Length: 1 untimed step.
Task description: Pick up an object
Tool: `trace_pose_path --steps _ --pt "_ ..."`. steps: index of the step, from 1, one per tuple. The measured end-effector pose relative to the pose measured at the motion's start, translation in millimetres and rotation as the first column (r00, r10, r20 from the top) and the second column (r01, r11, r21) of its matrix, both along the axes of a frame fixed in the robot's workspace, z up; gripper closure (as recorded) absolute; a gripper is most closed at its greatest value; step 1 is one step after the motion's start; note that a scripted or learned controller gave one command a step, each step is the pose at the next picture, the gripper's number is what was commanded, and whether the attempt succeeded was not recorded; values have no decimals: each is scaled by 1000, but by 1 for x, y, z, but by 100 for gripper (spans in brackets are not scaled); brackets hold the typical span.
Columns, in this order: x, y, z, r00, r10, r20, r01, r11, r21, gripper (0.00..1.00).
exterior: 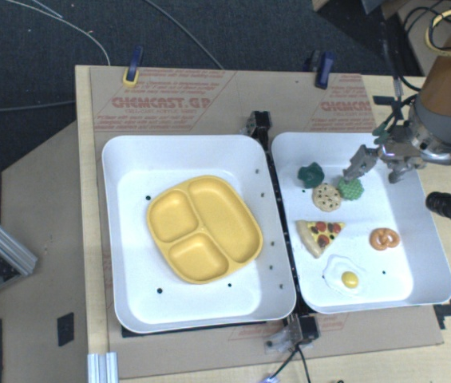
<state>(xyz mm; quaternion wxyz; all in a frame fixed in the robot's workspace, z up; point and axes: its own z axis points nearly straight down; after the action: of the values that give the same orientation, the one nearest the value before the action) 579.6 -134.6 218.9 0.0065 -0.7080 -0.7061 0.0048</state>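
**Gripper low over the right bin's toy food**

The arm (449, 94) reaches in from the right, grey with its orange band above the wrist, and its gripper (358, 172) hangs over the far part of the right bin (425, 238). One grey finger (361, 163) slants down toward a light green toy vegetable (351, 188) and ends right at its upper edge. Whether the fingers are spread or pressed together cannot be told from this angle, and nothing is plainly seen between them.

The things to be picked all lie in the right bin. A dark green broccoli piece (311, 174) sits near the bin's far left corner. Just beside it, toward the near side, is a round chocolate-chip cookie (326, 197), which touches or nearly touches the light green toy vegetable on its right. Nearer the camera lies a pizza slice (319, 235) by the bin's left wall, with a small pretzel (383, 238) well apart to its right. A fried egg (345, 277) rests near the bin's front edge.

The left bin (129, 294) holds a yellow three-compartment plate (203, 228), lying flat and turned at a slant. Both bins stand on a cardboard sheet (209, 102) held by two blue clamps (133, 65) at its far edge.
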Motion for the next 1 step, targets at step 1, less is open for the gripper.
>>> trace_pose_path --steps 1 --pt "3 0 8 1000 3 15 -3 1000 -2 0"
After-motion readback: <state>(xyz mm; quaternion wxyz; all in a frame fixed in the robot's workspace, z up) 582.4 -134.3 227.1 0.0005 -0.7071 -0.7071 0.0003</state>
